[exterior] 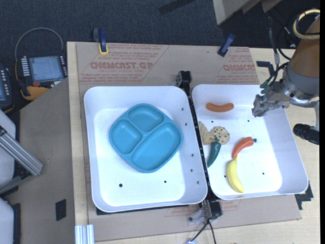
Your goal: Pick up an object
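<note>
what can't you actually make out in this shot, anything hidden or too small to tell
- Gripper, camera view: its fingers are small and dark over the right bin; open or shut is unclear.
- Flat speckled pieces by the green pepper: too small to identify; they look like crackers or cookies.
- Arm: cut off by the picture's right edge.
- Small screen device, upper left: its display is too small to read.

Bright, even overhead light, soft shadows, slightly soft focus throughout.
</note>
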Controlling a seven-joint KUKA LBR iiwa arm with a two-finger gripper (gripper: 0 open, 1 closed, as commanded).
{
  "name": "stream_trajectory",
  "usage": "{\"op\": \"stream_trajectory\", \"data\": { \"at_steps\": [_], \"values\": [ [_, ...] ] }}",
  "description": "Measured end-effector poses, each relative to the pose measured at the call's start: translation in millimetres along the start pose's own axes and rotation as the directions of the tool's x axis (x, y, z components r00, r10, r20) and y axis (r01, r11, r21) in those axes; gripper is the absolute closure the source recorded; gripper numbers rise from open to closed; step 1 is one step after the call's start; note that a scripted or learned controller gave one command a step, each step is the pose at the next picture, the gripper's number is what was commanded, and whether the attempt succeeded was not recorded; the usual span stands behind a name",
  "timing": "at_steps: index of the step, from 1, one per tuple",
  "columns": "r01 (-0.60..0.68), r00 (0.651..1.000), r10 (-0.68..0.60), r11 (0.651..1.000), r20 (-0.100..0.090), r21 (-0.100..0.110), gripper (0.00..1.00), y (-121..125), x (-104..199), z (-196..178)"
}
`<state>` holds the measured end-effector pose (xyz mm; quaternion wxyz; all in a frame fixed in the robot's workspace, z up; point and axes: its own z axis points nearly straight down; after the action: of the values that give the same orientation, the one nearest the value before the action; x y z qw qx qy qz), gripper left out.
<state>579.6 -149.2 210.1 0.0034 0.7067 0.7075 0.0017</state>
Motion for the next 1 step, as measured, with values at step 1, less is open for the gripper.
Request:
{"op": "stream_trajectory", "data": {
  "at_steps": [1],
  "values": [
    [0.001,1.0,-0.001,1.0,0.0,0.001,1.0,-0.5,5.7,-45.4]
  ]
}}
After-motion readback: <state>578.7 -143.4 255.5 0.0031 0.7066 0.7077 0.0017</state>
